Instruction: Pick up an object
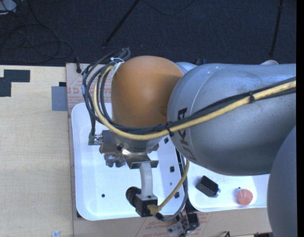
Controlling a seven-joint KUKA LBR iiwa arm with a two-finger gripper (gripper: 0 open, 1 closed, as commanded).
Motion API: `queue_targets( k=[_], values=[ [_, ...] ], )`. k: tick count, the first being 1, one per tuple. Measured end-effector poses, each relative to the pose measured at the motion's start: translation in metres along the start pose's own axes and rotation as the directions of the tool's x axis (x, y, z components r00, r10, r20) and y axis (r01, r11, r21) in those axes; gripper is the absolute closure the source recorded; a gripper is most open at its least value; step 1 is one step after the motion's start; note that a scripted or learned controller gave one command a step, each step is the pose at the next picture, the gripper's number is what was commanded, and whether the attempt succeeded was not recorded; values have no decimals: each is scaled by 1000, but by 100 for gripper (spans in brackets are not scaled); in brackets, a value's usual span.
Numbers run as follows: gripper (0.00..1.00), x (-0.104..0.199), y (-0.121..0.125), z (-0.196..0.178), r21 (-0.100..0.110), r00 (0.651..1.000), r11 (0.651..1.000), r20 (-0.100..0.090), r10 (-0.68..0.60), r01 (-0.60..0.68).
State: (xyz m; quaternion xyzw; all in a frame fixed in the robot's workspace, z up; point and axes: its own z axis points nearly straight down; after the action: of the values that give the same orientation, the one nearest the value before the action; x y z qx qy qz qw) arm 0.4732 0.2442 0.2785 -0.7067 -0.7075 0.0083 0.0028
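Well right of claw (123,158), black block (207,186)

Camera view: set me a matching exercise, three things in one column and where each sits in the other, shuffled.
Things:
1. black block
2. red ball
3. orange band on the arm

Places:
A. above the left bin
B. in the right bin, on the side farther from the left bin
C. in the right bin, on the side nearer the left bin

Pairs: 1-C, 2-B, 3-A
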Motion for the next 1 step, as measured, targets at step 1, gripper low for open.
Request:
queue_targets(
  k=[1],
  values=[
    [0, -2, 2, -8, -11, 1000, 1000, -5, 5, -5]
  ],
)
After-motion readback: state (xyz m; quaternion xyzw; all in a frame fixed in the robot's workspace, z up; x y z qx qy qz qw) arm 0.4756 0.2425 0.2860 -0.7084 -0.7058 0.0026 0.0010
